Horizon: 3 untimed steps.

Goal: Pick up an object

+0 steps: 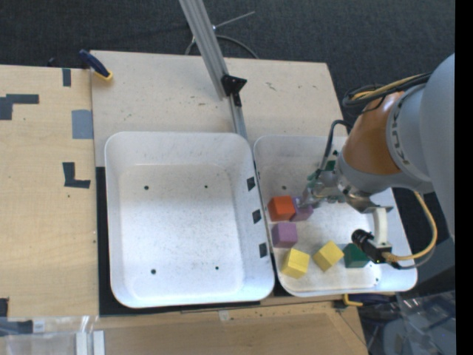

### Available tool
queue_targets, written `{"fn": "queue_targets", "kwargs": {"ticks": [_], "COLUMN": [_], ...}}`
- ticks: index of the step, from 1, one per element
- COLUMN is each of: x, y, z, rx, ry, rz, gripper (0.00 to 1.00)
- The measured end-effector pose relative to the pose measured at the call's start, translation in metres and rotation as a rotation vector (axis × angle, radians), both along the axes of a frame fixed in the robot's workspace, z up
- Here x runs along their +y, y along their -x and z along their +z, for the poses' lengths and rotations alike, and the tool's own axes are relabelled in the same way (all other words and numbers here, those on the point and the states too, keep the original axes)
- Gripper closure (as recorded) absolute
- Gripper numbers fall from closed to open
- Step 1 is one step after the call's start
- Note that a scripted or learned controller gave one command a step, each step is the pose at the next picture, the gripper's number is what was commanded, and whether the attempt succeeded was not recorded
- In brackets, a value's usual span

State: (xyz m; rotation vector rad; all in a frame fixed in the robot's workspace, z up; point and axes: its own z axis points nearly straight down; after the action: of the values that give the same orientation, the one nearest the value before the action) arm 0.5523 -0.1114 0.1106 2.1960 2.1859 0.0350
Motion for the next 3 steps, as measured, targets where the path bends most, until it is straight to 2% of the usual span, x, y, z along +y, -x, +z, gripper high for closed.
{"fn": "queue_targets", "kwargs": {"ticks": [1,2,3], "x": [-0.005,-0.005,0.001], "y": [0.002,-0.016,-0.026], "z": [-0.003,-0.003,-0.003], "rx": [0.000,0.022,0.018], "ry": [0.010,-0.009,0.007], "rz": [-0.006,0.004,-0.002], "gripper": [0.00,0.00,0.00]}}
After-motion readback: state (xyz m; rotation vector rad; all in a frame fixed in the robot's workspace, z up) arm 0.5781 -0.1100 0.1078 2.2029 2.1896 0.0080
